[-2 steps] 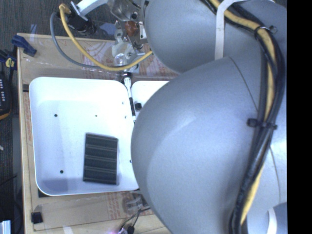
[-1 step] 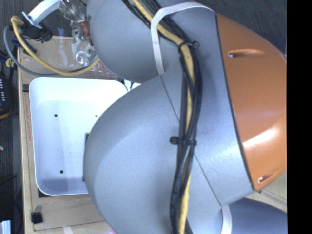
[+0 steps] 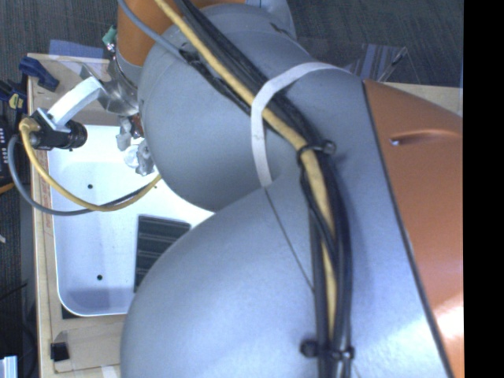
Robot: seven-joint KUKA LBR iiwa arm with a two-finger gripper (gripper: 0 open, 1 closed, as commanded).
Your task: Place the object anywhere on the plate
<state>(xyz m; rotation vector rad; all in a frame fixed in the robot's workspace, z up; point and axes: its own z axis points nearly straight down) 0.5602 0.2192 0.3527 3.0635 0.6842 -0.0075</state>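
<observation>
My gripper (image 3: 135, 150) hangs over the far part of the left white bin (image 3: 83, 242), close under the wrist flange and half hidden by the arm. The arm's grey body (image 3: 260, 211) and orange band (image 3: 417, 211) cover the middle and right of the camera view, hiding whatever lies beneath. A dark ribbed rectangular thing (image 3: 160, 241) lies on the bin floor below the gripper, its right part under the arm. I cannot tell what it is. Nothing shows in the gripper.
A yellow cable (image 3: 47, 191) loops from a black fitting (image 3: 59, 136) over the bin's left side. A white bracket (image 3: 75, 99) sticks out from the wrist. Blue clamps (image 3: 38, 73) and the wooden bench edge (image 3: 47, 333) lie left of the bin.
</observation>
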